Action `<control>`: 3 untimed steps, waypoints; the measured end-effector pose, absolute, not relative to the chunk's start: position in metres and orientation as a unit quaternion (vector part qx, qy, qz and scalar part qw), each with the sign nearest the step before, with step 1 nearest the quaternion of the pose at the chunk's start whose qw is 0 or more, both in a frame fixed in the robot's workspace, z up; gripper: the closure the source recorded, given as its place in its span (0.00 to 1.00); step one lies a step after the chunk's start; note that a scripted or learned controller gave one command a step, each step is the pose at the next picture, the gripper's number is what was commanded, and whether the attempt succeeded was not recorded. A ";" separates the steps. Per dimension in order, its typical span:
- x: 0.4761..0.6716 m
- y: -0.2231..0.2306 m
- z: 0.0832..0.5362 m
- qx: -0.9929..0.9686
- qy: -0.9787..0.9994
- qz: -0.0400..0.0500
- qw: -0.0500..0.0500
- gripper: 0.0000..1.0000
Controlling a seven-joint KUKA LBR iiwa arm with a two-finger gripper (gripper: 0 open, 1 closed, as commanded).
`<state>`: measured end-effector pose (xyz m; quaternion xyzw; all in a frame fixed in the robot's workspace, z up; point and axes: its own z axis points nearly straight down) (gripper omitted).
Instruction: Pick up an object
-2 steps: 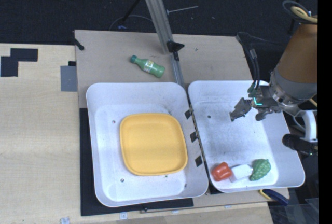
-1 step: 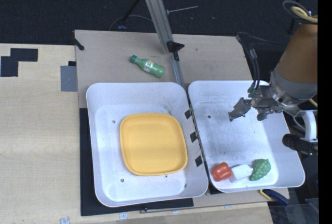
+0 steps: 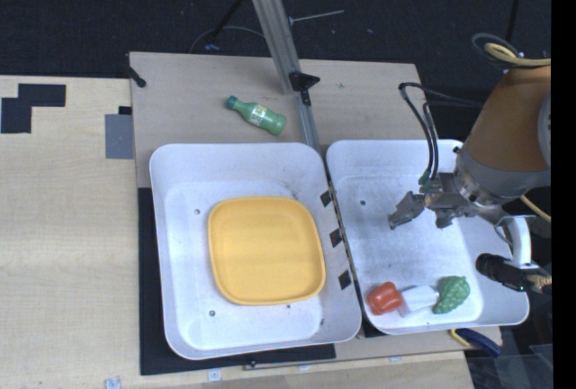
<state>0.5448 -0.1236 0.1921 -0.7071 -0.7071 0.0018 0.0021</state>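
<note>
The right bin [image 3: 378,171] holds three small items along its front edge: a red pepper-like piece [image 3: 385,297], a white piece [image 3: 418,299] and a green broccoli-like piece [image 3: 451,294]. My gripper [image 3: 412,209] hangs over the middle of this bin, reaching in from the right, above and behind those items. Nothing shows between its fingers. In the left bin [image 3: 171,198] lies a yellow square plate [image 3: 265,248].
A small green bottle [image 3: 256,114] lies on the bench behind the left bin. A slanted aluminium bar [image 3: 275,18] rises behind the bins. Black clips [image 3: 336,237] mark the seam between the bins. Cables [image 3: 416,122] loop off the arm.
</note>
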 end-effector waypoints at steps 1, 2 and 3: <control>0.535 -0.121 0.145 -0.707 -0.707 0.001 0.002 0.00; 0.535 -0.120 0.093 -0.707 -0.707 0.001 0.001 0.00; 0.535 -0.122 0.105 -0.708 -0.706 0.000 0.000 1.00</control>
